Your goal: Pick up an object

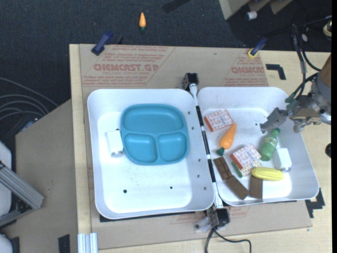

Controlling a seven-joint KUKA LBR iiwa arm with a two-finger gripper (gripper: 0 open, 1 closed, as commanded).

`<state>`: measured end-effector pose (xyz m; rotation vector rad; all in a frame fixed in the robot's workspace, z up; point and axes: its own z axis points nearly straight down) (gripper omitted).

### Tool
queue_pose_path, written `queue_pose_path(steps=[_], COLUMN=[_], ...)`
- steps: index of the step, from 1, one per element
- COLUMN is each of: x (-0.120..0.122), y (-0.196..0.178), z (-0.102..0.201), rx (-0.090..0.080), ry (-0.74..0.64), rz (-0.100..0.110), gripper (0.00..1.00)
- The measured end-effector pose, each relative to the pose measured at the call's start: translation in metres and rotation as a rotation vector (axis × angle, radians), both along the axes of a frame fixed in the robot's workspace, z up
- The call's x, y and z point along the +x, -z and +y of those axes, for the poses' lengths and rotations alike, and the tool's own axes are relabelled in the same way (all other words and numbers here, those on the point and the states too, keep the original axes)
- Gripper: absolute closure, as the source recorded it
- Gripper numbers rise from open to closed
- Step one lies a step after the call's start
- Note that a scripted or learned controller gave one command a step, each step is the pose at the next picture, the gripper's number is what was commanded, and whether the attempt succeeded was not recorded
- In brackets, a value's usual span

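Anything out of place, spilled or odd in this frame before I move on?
One stray: a small orange carrot-like toy lies on the dark floor beyond the bench, away from both bins. The right bin's items are jumbled but contained.

Just under my grey gripper (279,121) lies a green bottle (269,145) with a paler cap. Beyond it I see an orange carrot (228,135) tipped with green, and two boxes chequered red and white (218,119) (245,158). A yellow corn cob (267,174) lies nearer me, beside brown chocolate bars (229,176). My bin (303,159) is white; so is the far bin (102,167), which holds a turquoise divided plate (154,133). The bench (84,73) is tan with red lettering.
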<state>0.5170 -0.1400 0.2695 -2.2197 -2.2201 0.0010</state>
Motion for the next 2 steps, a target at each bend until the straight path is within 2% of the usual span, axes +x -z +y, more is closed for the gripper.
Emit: queue_pose_path(steps=[1, 2], x=[0.038, 0.077], y=[0.098, 0.179], z=[0.011, 0.046], rx=[0.0, 0.0], ry=[0.0, -0.001], rz=[0.001, 0.001], gripper=[0.0, 0.0])
